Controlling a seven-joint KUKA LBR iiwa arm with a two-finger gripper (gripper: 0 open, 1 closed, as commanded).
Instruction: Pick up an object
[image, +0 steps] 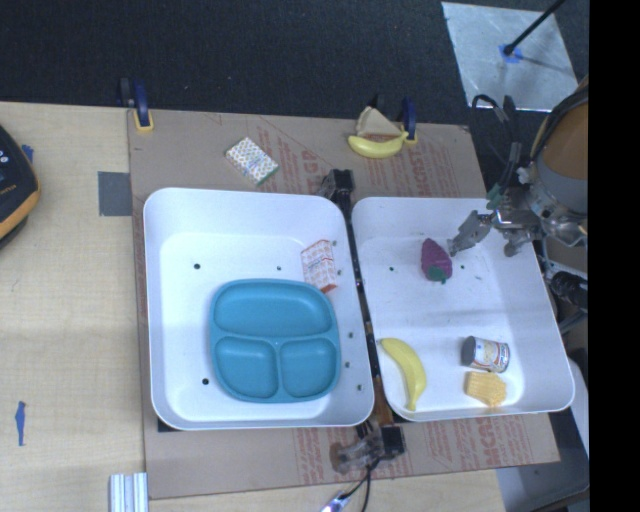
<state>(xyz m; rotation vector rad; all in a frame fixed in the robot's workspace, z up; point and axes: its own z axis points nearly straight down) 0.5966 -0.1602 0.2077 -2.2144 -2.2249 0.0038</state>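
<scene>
A purple eggplant-like toy (435, 260) lies in the upper middle of the right bin (525, 300), with the gripper (478, 232) just beside it at about its two o'clock, and whether the gripper is open or closed cannot be told from here; nothing is seen in its grasp. Toward five o'clock in the same bin sit a small can (486, 353) and a yellow block (486, 388), with a banana (405, 370) at seven o'clock. The left bin (170, 300) holds a blue divided tray (274, 338) and a small red-and-white packet (319, 264).
</scene>
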